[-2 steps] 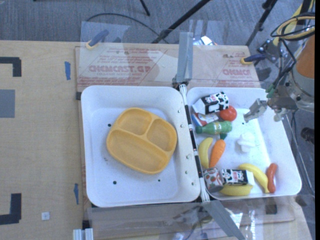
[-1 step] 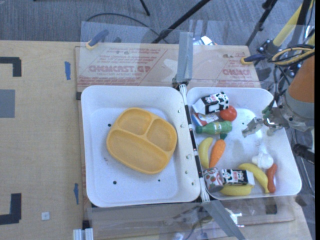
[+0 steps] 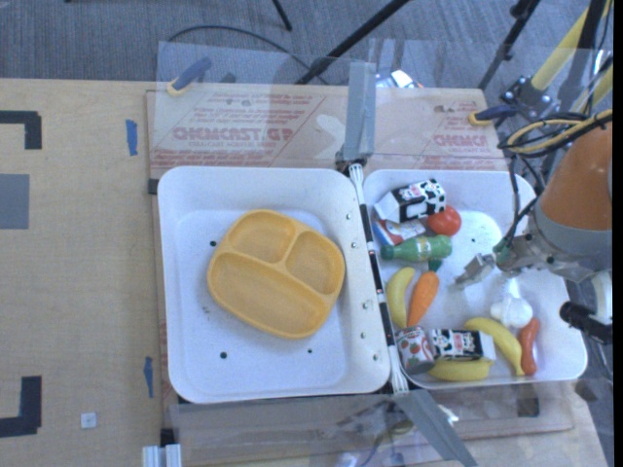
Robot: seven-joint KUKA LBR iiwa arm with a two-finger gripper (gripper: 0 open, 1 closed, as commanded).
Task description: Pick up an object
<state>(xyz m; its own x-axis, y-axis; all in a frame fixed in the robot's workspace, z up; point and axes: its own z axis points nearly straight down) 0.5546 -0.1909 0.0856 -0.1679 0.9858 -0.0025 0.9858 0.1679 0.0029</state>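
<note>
- While the pincer (image 3: 479, 267) hangs low over the right bin (image 3: 555, 370), I cannot tell how far it is open or whether it holds anything.
- The carrot (image 3: 421, 298) lies just to its left in the view, with a banana (image 3: 398, 296) beyond it.
- Better to centre over the carrot, then descend straight down.

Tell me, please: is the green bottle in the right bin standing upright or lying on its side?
Lying on its side. The green bottle stretches lengthwise across the right bin floor, just above the carrot.
</note>
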